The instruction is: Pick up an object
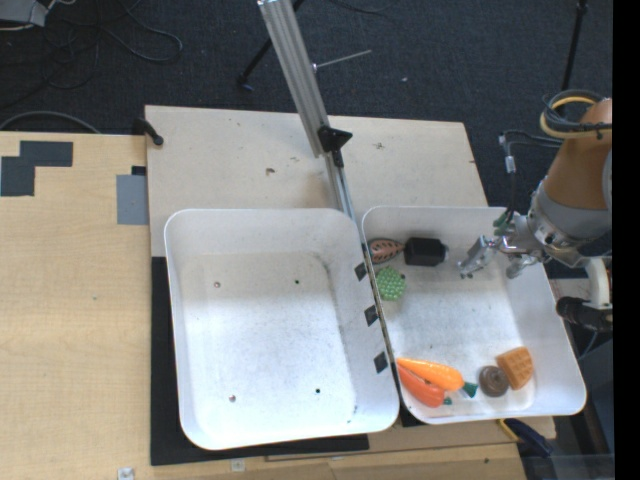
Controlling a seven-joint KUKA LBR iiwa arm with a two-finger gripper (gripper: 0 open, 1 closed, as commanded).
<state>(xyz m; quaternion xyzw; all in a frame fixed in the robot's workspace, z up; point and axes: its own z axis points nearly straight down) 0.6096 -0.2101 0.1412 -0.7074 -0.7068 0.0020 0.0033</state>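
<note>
1. The nearest candidate for picking, a black boxy block [424, 251], lies in the right-hand shallow white bin [545, 313], near that bin's far left corner.
2. Touching the block's left side is a brown oval object with pale stripes [385, 250], against the bin's left wall; just below it sits a green dotted ball [390, 285].
3. The two-finger metal gripper [493, 259] hangs over the far right part of the same bin, to the right of the black block and clear of it, with bare bin floor between them.
4. The fingers are spread apart, one toward the block and one toward the bin's right wall; nothing lies between them.
5. Along the bin's near edge lie an orange carrot-shaped toy [428, 375] over a red piece, a small dark brown disc [492, 380] and an orange spongy cube [516, 366] (all well apart from the gripper).
6. The left-hand white bin [200, 268] adjoins the right one.
7. A slanted grey metal rail [300, 78] rises behind the bins.
</note>
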